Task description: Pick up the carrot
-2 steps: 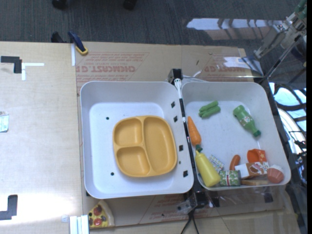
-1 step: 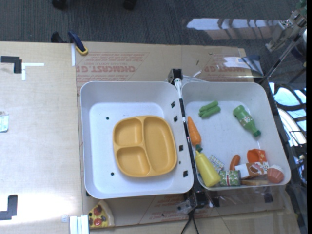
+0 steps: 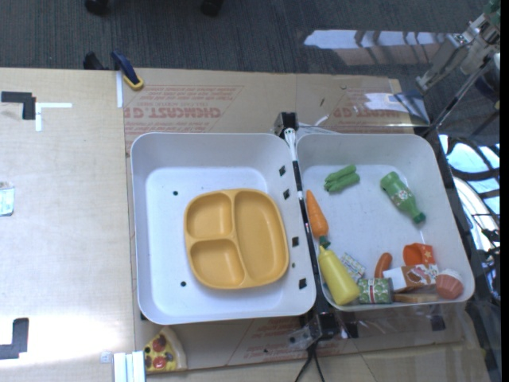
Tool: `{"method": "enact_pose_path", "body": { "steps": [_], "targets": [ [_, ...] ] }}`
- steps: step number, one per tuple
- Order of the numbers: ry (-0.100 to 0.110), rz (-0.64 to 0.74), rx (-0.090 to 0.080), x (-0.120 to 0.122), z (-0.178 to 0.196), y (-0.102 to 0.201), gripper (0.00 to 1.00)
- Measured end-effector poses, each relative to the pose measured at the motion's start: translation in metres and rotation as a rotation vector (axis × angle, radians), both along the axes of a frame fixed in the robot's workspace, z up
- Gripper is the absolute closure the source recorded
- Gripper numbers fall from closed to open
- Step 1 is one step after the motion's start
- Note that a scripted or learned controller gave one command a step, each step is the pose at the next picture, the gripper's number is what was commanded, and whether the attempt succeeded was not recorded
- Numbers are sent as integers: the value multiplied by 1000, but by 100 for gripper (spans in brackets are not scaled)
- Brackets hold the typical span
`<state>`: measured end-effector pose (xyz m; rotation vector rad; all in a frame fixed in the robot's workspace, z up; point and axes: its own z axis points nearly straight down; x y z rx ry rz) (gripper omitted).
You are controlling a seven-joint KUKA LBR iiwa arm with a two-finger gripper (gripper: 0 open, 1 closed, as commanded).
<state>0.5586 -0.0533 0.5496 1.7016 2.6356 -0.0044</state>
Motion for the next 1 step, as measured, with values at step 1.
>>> {"method": "enact_pose_path", "body": {
  "steps": [1],
  "targets": [
    [-1,3,-2,2,8,1,100]
  ]
}}
